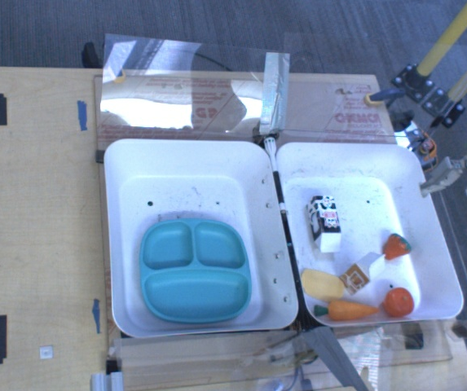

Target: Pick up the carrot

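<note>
The carrot (349,309) is orange with a green stub at its left end. It lies on its side along the front wall of the right bin (355,182). A pale yellow piece (323,284) lies just behind its left end. Close to its right tip rests a round orange-red fruit (398,301). Nothing covers the carrot.
The right bin also holds a black-and-white cow-print carton (325,221), a small brown-and-white box (355,277) and a strawberry (395,246). A teal divided plate (194,269) lies in the left bin (184,169). Yellow rods with black clamps (429,88) stand beyond the right bin's far corner.
</note>
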Controlling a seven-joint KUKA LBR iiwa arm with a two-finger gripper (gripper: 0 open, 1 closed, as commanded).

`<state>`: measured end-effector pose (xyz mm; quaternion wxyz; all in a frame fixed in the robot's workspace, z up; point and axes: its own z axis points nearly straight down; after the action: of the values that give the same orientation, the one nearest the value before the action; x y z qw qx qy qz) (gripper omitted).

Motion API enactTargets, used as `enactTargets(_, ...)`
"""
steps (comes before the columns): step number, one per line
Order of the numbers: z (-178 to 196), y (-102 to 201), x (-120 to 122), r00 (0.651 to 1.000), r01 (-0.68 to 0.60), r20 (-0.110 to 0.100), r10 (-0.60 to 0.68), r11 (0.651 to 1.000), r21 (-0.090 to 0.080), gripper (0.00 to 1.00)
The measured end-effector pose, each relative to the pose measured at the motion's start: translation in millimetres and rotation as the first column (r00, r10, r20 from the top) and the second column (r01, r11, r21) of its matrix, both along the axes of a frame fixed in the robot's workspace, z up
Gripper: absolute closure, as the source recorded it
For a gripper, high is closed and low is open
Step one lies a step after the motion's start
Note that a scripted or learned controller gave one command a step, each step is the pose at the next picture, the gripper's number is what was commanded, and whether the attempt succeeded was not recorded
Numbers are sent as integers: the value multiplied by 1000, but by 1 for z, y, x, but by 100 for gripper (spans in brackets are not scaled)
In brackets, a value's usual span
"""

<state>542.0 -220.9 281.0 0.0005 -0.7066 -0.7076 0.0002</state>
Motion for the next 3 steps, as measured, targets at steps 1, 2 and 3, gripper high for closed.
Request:
enactTargets(1, -131, 1, 31, 979, 205, 5, -205, 979, 3, 0)
enactTargets(2, -138, 4, 25, 958, 282, 44, -282, 959, 4, 0)
enactTargets(3, -142, 9, 67, 939, 341, 34, -341, 940, 3, 0)
